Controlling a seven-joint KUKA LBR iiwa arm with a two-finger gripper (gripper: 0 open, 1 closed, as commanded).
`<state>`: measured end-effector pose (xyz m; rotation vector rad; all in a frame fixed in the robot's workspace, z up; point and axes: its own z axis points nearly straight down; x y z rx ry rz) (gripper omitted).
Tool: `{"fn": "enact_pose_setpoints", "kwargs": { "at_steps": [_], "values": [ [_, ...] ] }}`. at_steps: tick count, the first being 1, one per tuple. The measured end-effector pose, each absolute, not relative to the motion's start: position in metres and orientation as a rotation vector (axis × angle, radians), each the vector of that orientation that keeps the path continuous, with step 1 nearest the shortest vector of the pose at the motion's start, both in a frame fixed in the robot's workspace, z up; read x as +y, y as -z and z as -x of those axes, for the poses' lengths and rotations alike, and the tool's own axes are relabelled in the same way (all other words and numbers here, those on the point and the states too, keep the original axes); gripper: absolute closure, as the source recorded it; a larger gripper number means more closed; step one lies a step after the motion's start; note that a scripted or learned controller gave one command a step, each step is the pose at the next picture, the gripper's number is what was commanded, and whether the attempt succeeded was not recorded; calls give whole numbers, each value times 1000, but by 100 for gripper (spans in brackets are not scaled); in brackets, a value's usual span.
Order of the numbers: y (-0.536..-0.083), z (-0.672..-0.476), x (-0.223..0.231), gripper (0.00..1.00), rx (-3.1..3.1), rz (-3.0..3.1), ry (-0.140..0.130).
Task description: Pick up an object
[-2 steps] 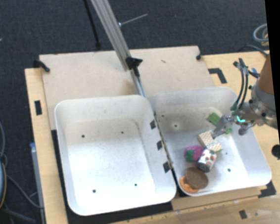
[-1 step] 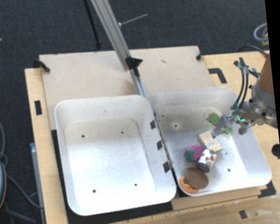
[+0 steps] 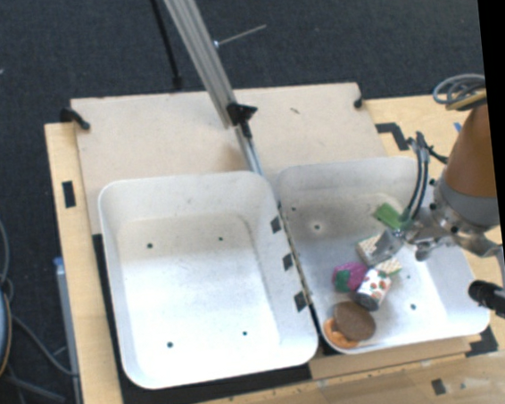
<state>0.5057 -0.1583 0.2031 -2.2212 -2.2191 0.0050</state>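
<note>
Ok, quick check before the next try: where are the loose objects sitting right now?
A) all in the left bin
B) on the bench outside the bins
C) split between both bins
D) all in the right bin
D: the brown round object, the magenta object and the green object all lie in the right bin, close to the gripper.

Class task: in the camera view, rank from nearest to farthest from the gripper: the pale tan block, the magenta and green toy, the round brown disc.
Measured from the gripper:
1. Pale tan block, just beside it, on its left in the view.
2. Magenta and green toy, lower left, mid-bin.
3. Round brown disc, by the right bin's front edge.
</note>
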Motion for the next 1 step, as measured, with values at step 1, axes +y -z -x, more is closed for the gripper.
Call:
{"fn": "enact_pose_setpoints", "kwargs": {
  "at_steps": [1],
  "values": [
    [-155,-509,-151,0,-2216,2225,-4]
  ]
}}
